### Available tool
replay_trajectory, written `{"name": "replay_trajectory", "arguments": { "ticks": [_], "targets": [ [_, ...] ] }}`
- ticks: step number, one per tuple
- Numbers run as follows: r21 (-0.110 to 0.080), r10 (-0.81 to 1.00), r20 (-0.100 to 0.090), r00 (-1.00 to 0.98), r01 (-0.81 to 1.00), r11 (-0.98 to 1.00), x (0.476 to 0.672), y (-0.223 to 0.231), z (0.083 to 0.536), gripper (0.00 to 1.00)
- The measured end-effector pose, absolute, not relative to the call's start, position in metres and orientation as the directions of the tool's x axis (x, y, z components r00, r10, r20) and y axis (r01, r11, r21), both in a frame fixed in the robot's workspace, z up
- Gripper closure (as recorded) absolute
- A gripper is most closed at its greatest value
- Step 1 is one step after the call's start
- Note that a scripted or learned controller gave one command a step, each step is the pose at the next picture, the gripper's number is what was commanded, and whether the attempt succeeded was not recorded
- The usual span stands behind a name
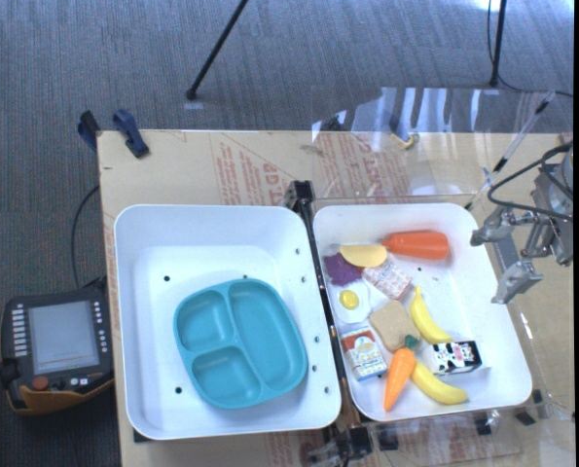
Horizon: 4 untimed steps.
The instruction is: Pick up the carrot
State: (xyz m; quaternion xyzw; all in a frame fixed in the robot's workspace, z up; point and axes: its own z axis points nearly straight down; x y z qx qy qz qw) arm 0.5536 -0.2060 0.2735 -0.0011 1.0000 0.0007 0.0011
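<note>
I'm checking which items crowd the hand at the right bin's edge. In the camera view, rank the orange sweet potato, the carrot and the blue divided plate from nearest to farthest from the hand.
1. Orange sweet potato: top of the right bin, just left of the hand.
2. Carrot: low in the right bin, beside the bananas.
3. Blue divided plate: in the left bin, farthest away.
</note>
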Motion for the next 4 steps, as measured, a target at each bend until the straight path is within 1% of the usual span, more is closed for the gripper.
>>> {"name": "replay_trajectory", "arguments": {
  "ticks": [1, 2, 3, 4],
  "targets": [
    [0.004, 0.048, 0.007, -0.999, 0.048, 0.999, 0.503, -0.157, 0.214, 0.0],
    [0.001, 0.319, 0.007, -0.948, 0.319, 0.948, 0.475, -0.118, 0.121, 0.0],
    [0.003, 0.496, 0.0, -0.868, 0.496, 0.868, 0.477, -0.112, 0.089, 0.0],
    [0.004, 0.492, -0.007, -0.871, 0.492, 0.871, 0.48, -0.112, 0.1, 1.0]
  ]
}}
